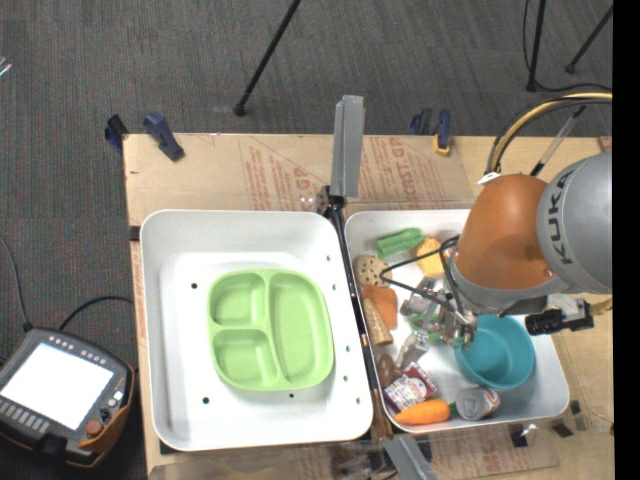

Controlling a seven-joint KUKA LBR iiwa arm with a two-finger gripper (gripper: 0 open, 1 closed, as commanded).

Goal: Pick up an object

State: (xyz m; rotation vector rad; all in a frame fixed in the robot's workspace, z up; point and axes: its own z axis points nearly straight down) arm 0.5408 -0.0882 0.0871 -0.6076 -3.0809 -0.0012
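Note:
My gripper (437,336) hangs low over the middle of the right bin (552,393), under the orange wrist band. Its fingers (411,349) look spread open, and I see nothing between them. Just left of it lie an orange block (384,306) and a brown wooden cylinder (376,324). A teal bowl (497,354) sits directly to its right, close to the gripper body. Below it are a red-and-white packet (405,389), an orange carrot (430,412) and a small can (478,404). The arm hides part of the bin's back right.
A green stick-shaped item (399,240), a yellow piece (432,257) and a dotted tan ball (368,268) lie at the right bin's back. The left bin (170,268) holds a green divided plate (270,329). A grey post (348,158) stands behind the bins' shared wall.

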